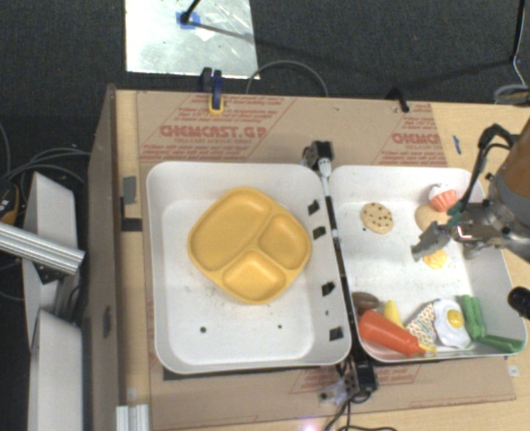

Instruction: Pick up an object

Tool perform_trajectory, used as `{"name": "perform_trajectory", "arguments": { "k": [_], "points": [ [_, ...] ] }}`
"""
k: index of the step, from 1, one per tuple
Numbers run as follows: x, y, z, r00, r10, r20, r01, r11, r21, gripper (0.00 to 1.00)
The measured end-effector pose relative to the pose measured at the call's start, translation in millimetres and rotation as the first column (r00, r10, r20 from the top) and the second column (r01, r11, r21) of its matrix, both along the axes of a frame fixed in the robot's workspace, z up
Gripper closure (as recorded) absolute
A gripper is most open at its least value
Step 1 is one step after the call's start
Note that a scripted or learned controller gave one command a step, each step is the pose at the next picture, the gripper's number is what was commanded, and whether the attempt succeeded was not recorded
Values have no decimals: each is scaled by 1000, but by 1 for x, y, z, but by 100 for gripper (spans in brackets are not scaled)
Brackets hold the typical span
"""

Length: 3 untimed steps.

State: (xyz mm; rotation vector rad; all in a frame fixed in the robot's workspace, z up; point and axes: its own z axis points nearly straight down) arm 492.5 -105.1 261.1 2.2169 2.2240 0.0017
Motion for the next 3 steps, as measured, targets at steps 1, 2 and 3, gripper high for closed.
{"name": "perform_trajectory", "arguments": {
  "k": [1, 2, 3],
  "points": [
    [94, -57, -46, 1000, -3, 2, 3, 1000, -3, 0],
    [132, -87, -163, 1000, -2, -4, 2, 1000, -2, 0],
    [134, -86, -145, 1000, -2, 3, 2, 1000, -1, 100]
  ]
}}
